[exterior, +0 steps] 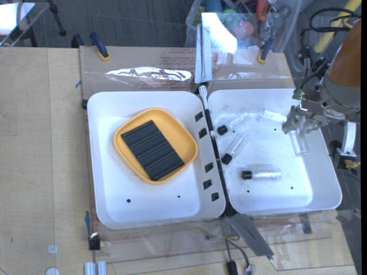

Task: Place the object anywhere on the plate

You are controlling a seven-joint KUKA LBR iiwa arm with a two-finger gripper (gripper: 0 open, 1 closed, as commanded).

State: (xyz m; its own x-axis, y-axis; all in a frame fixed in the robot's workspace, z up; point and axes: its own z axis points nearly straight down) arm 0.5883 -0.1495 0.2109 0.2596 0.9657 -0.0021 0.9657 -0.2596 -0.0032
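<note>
Right bin: vial near gripper.

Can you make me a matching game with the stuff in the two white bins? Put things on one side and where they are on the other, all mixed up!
Things:
1. square yellow plastic plate
2. black ribbed rectangular pad
3. clear plastic tube with a black cap
4. grey metal end effector

Places:
A. lying on the floor of the right bin
B. resting on top of the plate
C. sitting in the left bin
D. over the right bin's right side

Pairs: 1-C, 2-B, 3-A, 4-D
</note>
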